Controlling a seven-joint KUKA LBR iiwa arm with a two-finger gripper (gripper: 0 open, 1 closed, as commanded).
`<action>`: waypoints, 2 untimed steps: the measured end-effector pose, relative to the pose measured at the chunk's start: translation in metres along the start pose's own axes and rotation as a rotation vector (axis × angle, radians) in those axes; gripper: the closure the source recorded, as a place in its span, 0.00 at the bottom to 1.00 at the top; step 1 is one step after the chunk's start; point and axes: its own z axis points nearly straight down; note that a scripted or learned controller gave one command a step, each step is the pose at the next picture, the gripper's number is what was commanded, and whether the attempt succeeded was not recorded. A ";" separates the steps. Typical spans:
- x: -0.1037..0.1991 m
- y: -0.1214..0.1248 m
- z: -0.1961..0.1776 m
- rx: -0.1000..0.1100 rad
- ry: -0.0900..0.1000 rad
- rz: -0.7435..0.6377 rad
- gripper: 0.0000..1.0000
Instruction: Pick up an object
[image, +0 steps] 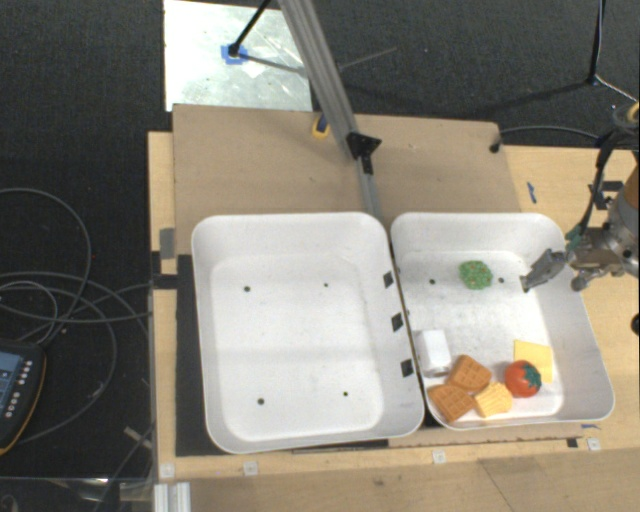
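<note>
Gripper, its 2 fingers spread wide and holding nothing, above the right bin at frame right, near the green broccoli-like toy; descending off-centre could nudge this rounded piece aside, so the fingers would likely close on air.

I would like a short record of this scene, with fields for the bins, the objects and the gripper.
left bin: bare white floor
right bin: holds all the objects
far object: green lumpy ball
near cluster: white block, two waffles, yellow cracker, tomato, cheese wedge
gripper: over right bin's far right side, beside the green ball, holding nothing
</note>
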 end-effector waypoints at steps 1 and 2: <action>0.000 -0.010 0.056 0.000 0.000 0.002 0.00; -0.008 -0.003 0.107 0.000 0.000 0.002 0.00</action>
